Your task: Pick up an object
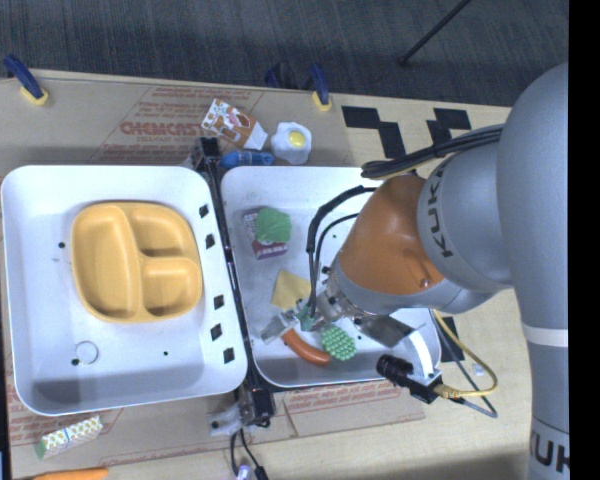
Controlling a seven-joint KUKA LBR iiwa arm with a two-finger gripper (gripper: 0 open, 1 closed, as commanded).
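Note:
My gripper (302, 318) is down inside the right bin (242, 268), low near its front. The grey arm and orange band cover most of that bin's right half. Right at the gripper lie an orange sausage-shaped item (306, 347), a green studded piece (339, 343) and a yellow wedge (289, 288). Further back in the same bin sits a green item on a dark red packet (270, 230). Whether anything is between the fingers cannot be made out.
The left bin (20, 268) holds a yellow divided tray (135, 260). Behind the bins on the cardboard lie a snack packet (225, 121), a blue item (246, 158) and a yellow-white object (292, 141). A small wrapped item (70, 435) lies in front.

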